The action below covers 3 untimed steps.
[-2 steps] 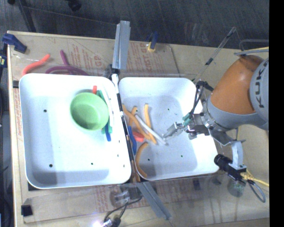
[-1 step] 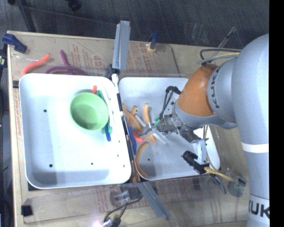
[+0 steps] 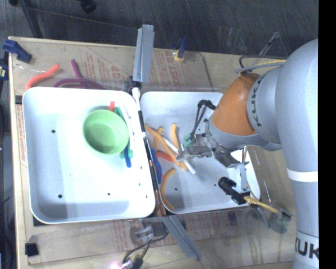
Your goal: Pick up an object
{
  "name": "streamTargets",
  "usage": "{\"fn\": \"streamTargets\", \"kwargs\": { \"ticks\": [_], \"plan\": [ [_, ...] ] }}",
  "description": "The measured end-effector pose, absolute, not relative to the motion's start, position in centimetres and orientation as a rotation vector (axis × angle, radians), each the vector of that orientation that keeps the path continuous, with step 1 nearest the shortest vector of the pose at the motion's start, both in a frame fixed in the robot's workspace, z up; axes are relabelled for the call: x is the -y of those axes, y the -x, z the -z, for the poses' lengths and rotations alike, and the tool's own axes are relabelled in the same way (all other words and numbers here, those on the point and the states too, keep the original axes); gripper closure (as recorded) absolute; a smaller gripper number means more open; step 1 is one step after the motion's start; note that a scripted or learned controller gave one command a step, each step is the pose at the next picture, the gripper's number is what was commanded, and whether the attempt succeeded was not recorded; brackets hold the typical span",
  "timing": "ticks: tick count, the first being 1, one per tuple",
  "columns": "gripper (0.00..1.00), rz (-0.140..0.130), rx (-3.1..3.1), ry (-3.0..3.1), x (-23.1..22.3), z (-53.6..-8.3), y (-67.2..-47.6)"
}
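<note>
Gripper point(image 3: 186, 148) on a grey arm point(image 3: 302, 94) with an orange band, set low inside the right bin point(image 3: 204, 198), near its middle. The view does not show whether it is open or closed, and nothing can be seen held in it. A loose cluster of thin orange strips point(image 3: 169, 145) lies touching or just beside the gripper tip, on the side away from the arm. A small red piece point(image 3: 164, 157) lies among them. A curved orange strip point(image 3: 167, 184) lies near the gripper, toward the bin's front edge. Well beyond the gripper, farther from the arm, is the left bin point(image 3: 61, 172). It holds a green bowl point(image 3: 105, 130), with a blue piece point(image 3: 127, 159) showing at the bowl's edge nearest the gripper.
</note>
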<state>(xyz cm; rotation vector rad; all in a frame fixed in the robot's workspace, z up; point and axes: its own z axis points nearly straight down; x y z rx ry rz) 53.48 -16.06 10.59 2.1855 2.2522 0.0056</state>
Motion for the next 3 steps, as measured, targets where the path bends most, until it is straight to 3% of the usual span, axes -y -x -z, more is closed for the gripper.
{"fn": "streamTargets", "kwargs": {
  "ticks": [1,2,3],
  "plan": [
    [0.0,-0.004,-2.253,-2.185,16.07,-10.54,-53.46],
    [1.0,0.0,-2.259,-2.181,16.06,-11.44,-53.42],
    [0.0,0.001,-2.26,-2.179,16.07,-11.44,-53.42]
  ]
}}
